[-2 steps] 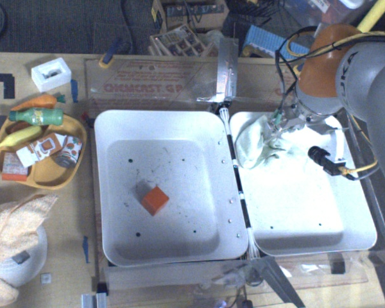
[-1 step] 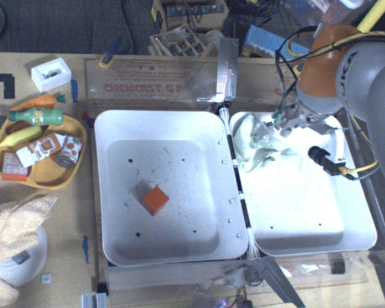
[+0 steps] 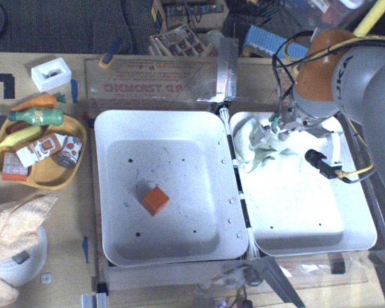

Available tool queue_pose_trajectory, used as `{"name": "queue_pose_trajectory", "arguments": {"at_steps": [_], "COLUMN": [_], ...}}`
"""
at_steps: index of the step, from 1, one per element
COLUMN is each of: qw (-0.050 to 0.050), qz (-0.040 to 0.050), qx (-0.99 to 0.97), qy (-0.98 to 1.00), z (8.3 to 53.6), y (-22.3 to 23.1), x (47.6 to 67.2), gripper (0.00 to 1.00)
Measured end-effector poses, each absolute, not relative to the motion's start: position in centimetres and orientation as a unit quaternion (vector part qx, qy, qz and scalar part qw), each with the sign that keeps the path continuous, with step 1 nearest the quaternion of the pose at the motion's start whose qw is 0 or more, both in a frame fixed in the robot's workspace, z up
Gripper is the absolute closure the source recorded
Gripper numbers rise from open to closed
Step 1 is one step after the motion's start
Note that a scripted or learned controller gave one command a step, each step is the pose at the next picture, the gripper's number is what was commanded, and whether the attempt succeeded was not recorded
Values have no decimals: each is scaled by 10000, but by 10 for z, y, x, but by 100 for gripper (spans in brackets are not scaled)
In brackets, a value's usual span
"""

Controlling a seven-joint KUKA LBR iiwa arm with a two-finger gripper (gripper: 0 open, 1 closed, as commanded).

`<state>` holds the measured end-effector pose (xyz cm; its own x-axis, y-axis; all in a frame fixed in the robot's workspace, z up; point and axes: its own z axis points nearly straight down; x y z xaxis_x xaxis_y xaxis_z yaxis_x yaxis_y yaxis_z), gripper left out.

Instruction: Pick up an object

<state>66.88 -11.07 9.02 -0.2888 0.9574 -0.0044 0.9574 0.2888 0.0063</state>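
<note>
Pale cloth [image 3: 251, 147] bunched at right bin's [image 3: 321, 236] 10 o'clock corner, just toward 8 o'clock from tool [image 3: 274, 128]; tool state impossible to tell. Orange block [image 3: 155, 200] mid left bin [image 3: 115, 146].

Both bins [image 3: 115, 133] look like smooth matt white plastic; the orange cube [image 3: 155, 200] looks matt.

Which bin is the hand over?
The right bin. The hand sits over its far-left corner by a pale crumpled cloth. The left bin holds an orange block, away from the arm.
</note>
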Motion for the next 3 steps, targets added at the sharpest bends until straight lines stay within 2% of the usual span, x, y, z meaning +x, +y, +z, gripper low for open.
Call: {"name": "queue_pose_trajectory", "arguments": {"at_steps": [1, 2, 3], "qw": [53, 55, 59], "qz": [27, 26, 27], "qx": [5960, 5959, 5671], "qy": [8029, 8030, 8236], "z": [102, 102, 92], "y": [-111, -111, -105], "x": [670, 670, 649], "gripper": [100, 0, 0]}}
